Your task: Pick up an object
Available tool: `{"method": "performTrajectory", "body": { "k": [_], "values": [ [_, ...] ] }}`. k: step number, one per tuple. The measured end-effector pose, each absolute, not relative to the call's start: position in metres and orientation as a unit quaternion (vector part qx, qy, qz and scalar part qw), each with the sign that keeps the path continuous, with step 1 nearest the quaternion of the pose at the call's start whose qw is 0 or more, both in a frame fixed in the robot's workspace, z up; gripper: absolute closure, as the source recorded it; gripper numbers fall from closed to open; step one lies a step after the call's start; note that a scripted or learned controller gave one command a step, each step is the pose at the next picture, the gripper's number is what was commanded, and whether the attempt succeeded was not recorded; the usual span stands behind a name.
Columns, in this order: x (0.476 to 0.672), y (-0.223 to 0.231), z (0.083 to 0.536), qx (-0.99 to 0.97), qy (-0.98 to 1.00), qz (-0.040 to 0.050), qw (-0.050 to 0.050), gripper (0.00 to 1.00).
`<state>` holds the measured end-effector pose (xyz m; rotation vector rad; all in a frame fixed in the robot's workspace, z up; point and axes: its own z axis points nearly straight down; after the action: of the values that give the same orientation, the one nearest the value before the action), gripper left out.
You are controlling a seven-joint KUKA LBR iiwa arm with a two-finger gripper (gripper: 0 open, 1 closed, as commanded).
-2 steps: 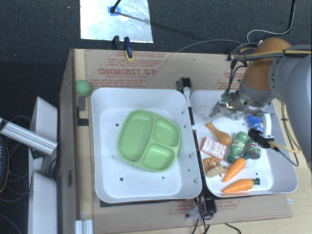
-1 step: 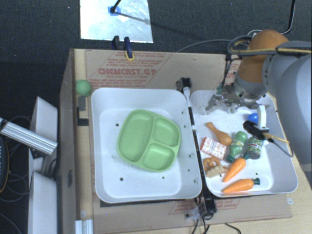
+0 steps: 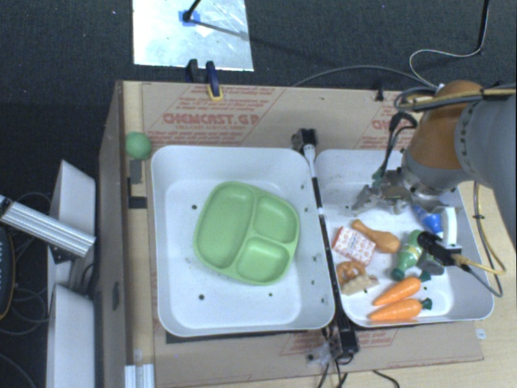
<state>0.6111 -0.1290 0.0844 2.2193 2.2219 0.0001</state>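
Hand [image 3: 380, 198], fingers spread wide and holding nothing, right of frame above right bin [image 3: 468, 307]; pickup not yet made.

This is a robotics lab test bench. A cardboard-covered bench [image 3: 242, 111] bears two white bins [image 3: 174, 217] of toy food, cables [image 3: 452, 55] trail over dark carpet [image 3: 65, 39], and a grey-orange arm [image 3: 460, 136] reaches in.

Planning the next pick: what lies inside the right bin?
The right bin holds two carrots, a drumstick, a red-and-white packet and a green bottle. The arm covers its far right corner.
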Motion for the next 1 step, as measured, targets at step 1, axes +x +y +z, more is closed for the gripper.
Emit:
{"method": "performTrajectory", "body": {
  "k": [1],
  "values": [
    [0.6554,-0.1893,0.0865,0.704,0.710,0.0061,-0.004,0.00]
  ]
}}
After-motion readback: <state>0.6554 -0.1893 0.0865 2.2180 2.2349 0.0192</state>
